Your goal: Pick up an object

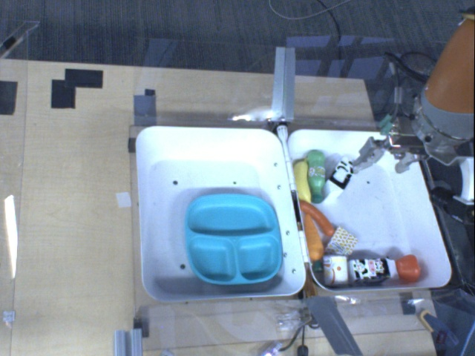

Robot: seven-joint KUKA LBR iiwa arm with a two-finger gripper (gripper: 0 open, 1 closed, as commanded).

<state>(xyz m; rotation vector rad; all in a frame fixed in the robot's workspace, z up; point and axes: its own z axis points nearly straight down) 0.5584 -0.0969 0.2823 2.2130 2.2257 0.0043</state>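
You were in the approach step: the gripper [343,173] hung over the right bin [415,221], at its far side, with no object between its fingers that I could make out. Whether those fingers stood spread or pressed together I could not tell; the tip showed as a small black-and-white blur.

The candidates all lay in that bin. A green object [317,175] and a yellow banana-like piece [300,182] lay side by side against its left wall, just left of the gripper. Nearer the camera along the same wall lay an orange carrot-shaped toy [317,229] and a small patterned piece [343,239]. A bottle with an orange cap [375,268] lay on its side against the near wall.

Next, I judge, you needed to settle on one target, lower squarely over it and close.

The arm's upper part was cut off. The left bin [159,199] held a blue divided tray [234,237].
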